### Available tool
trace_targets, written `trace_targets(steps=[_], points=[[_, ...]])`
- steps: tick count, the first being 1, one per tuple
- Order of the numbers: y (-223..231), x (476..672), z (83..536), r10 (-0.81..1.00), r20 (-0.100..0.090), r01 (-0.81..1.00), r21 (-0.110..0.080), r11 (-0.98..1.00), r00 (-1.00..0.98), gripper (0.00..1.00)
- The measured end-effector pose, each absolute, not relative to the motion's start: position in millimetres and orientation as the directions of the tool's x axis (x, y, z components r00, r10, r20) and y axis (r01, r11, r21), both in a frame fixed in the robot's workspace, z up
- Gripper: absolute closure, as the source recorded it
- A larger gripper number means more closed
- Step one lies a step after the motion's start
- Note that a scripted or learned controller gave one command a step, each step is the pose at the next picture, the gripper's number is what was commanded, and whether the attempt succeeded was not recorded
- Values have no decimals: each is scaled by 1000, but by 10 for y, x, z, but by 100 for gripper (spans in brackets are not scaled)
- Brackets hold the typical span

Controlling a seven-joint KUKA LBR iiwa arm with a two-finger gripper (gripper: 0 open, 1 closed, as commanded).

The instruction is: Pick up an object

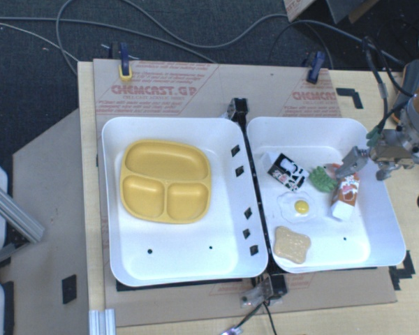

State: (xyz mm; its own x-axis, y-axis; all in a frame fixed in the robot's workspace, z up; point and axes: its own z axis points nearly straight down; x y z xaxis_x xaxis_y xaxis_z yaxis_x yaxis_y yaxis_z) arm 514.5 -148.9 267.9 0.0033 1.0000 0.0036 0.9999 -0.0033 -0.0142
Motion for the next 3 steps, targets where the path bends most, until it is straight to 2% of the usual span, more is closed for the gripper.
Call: trace_targets(steps=[1,3], points=[[-1485,5167,2743,1000,1,1000,-1,0,0,0],[-1471,5078,1538,1000,3,1000,-9,-1,1,0]])
